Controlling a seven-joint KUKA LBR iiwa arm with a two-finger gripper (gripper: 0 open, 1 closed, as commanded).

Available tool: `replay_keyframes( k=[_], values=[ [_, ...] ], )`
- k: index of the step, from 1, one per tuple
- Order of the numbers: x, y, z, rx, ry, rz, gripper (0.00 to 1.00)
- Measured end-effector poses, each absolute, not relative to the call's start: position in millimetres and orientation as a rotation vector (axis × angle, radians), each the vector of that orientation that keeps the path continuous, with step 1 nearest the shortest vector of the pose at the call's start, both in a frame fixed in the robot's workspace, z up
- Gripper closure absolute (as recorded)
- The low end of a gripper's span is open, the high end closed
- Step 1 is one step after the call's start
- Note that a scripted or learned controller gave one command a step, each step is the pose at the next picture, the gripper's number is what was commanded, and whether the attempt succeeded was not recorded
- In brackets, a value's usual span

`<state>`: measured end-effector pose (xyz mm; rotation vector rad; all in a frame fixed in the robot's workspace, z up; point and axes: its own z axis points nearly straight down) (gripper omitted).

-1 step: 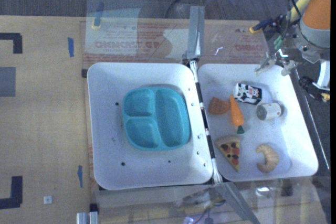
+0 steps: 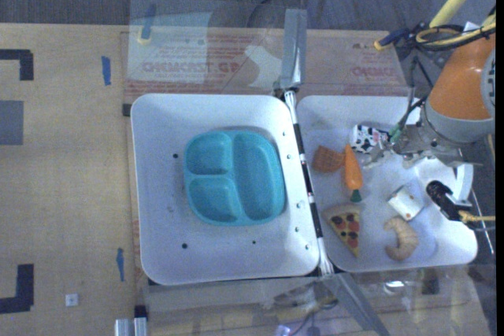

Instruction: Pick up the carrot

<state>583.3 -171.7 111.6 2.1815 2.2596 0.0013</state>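
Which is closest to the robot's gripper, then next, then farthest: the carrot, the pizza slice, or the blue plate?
From the gripper, in the camera view:
1. Carrot, in the right bin, just left of the gripper.
2. Pizza slice, same bin, lower down near the front edge.
3. Blue divided plate, farthest, in the middle of the left bin.

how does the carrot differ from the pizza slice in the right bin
The carrot is orange, long and narrow; the pizza slice is a flat yellowish wedge with dark and red spots. The carrot lies higher in the view, beside a brown piece; the pizza slice lies nearer the bin's lower edge, next to the croissant. Both lie loose on the floor of the right bin.
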Motion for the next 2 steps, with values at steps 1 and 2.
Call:
replay_keyframes(
  k=[1, 2],
  values=[
    [588.0, -107, 88, 2.129, 2.3, 0.006, 0.0],
    [589.3, -111, 100, 2.131, 2.289, 0.01, 1.0]
  ],
)
